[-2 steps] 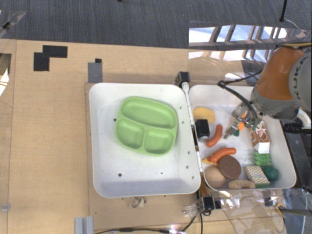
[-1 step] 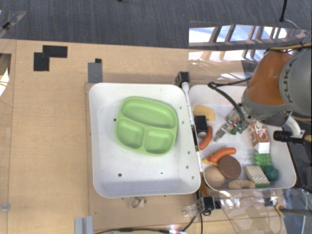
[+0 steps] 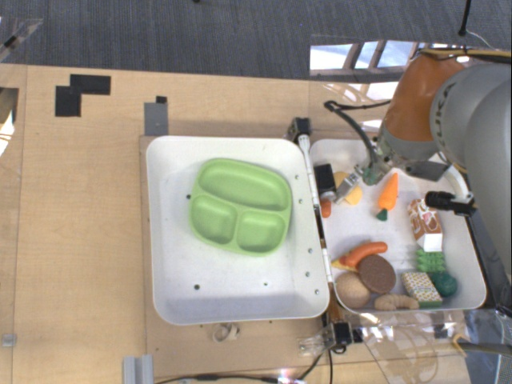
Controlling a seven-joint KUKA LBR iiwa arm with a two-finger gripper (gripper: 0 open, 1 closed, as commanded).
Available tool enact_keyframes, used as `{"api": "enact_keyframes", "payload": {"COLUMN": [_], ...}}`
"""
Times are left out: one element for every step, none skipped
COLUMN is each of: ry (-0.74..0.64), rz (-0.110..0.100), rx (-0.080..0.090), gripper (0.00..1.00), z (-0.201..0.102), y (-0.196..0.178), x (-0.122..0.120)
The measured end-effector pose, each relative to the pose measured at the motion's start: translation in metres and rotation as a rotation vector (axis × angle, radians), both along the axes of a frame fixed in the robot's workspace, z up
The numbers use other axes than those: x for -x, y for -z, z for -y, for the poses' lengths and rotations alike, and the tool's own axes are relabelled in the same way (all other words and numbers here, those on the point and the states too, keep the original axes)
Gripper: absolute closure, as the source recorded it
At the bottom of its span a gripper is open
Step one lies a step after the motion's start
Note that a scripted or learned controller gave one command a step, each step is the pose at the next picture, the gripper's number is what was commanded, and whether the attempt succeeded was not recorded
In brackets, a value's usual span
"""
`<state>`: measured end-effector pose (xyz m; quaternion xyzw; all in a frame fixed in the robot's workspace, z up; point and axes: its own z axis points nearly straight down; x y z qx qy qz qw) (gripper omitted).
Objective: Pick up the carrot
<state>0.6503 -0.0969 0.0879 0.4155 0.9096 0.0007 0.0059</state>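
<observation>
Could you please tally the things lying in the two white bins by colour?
Green: 2, the divided plate and a broccoli-like piece
Orange: 2, the carrot and a sausage-like piece
Brown or tan: 3
Yellow: 1
Mixed colours: 2
Total: 10, though the crowded right bin makes some pieces hard to separate.

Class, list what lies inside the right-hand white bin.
The right bin holds a carrot, a sausage, a brown disc, a green block and other toy foods. The arm covers the bin's upper right corner, so anything there is hidden.

Fixed overhead cam (slanted) above bins (image 3: 160,294)
</observation>
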Motion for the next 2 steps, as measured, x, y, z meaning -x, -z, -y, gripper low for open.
{"api": "enact_keyframes", "payload": {"ry": [-0.010, 0.379], "rz": [0.010, -0.004], "rx": [0.001, -0.005], "gripper": [1.00, 1.00], "z": [-0.002, -0.085], "y": [-0.013, -0.099], "x": [-0.003, -0.001]}}
